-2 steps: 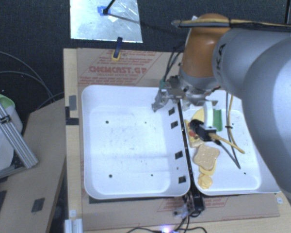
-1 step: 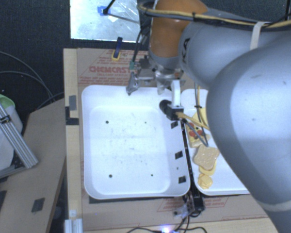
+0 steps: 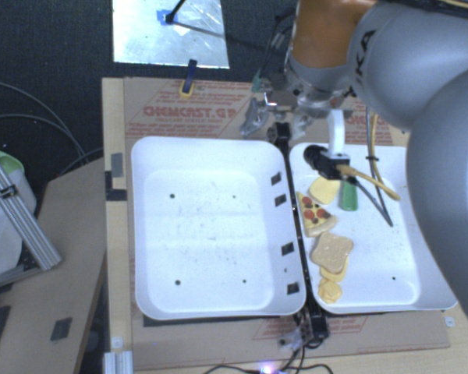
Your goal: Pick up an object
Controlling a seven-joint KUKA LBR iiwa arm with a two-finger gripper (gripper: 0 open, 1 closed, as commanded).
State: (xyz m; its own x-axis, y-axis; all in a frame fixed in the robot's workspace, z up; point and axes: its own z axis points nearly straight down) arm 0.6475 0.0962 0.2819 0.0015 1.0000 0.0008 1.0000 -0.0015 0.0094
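One pincer above the bins' top edge; can't tell open/shut, nothing seen in it.

The right bin holds a toast slice in front of a pizza slice, beside the left bin.

Two shallow white bins side by side on lettered cardboard sheet, shiny metal plate beyond, aluminium frame rail at left edge
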